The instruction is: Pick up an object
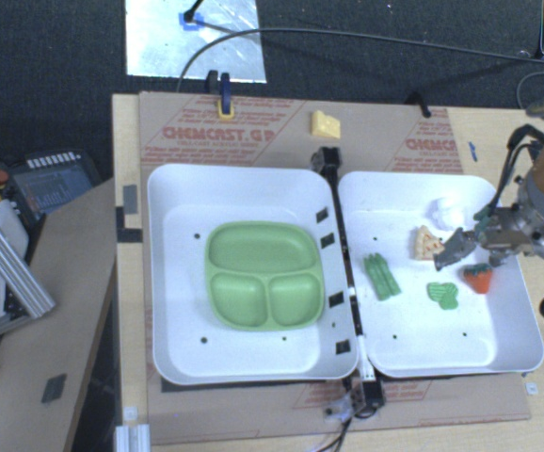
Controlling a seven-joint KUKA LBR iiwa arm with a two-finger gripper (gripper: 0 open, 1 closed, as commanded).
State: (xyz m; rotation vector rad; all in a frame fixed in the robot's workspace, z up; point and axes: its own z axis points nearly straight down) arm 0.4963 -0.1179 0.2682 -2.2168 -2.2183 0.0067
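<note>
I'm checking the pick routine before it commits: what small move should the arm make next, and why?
Probably a short descent. The gripper hangs over the right bin, between the tan piece, the orange-red piece and the small green piece, with nothing seen between its fingers. The tan piece lies closest, so lowering onto it seems the shortest way to a grasp.

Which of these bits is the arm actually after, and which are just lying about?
For the job, in the right bin:
gripper
tan piece
green sticks
small green piece
orange-red piece
white lump

Just lying about:
green divided plate in the left bin
yellow block on the board
blue and yellow clamp
</note>
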